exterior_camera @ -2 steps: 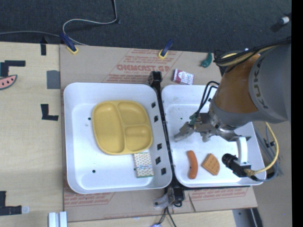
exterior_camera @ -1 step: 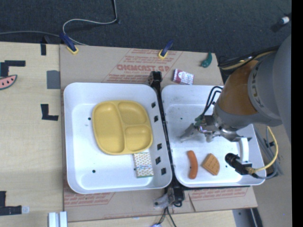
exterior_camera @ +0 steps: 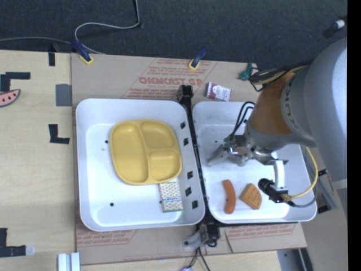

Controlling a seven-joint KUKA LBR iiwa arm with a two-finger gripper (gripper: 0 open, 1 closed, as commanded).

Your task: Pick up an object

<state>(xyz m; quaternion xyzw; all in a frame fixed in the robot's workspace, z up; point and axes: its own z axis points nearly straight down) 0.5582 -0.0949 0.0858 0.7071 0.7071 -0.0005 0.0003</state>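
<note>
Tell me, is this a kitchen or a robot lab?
Probably a robot lab. Two white bins sit on cardboard clipped to a bench, the food looks like toys, such as the sausage, and a robot arm reaches in.

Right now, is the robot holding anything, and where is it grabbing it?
Nothing is held. The gripper sits over bare floor of the right bin, apart from the sausage and the cracker.

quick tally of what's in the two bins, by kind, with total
Yellow divided plate, left bin: 1
Patterned small packet, left bin: 1
Sausage, right bin: 1
Orange cracker-like piece, right bin: 1
Total: 4
</note>
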